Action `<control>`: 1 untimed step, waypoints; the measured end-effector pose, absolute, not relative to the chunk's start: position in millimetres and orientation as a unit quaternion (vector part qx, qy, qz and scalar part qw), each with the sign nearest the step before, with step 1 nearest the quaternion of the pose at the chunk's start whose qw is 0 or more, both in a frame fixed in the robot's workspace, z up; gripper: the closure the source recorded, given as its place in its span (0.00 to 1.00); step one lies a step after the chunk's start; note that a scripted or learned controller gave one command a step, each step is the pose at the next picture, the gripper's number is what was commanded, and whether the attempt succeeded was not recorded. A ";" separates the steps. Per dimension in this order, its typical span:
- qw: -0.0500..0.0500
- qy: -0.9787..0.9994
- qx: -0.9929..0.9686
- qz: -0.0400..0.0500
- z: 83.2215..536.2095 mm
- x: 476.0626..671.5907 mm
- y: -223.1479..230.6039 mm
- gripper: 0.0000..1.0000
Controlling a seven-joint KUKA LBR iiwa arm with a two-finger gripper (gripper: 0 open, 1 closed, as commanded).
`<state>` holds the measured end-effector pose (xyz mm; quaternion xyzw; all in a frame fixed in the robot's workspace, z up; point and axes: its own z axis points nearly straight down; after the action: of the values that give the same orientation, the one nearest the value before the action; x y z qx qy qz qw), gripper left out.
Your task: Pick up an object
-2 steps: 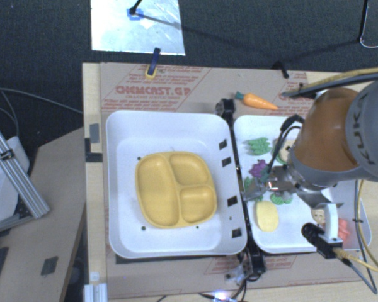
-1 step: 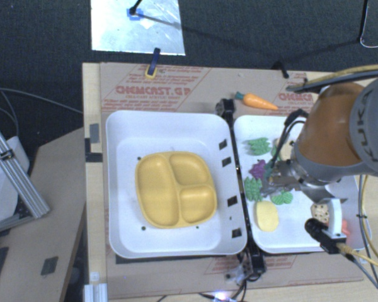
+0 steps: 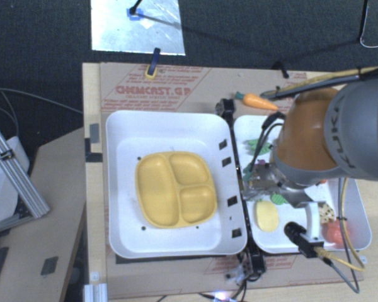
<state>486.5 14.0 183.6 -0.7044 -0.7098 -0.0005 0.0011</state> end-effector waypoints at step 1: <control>0.001 -0.710 -0.704 -0.001 184.1 486.4 56.3 1.00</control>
<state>486.4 56.3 184.1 -0.7041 -0.7101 -0.0011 0.0006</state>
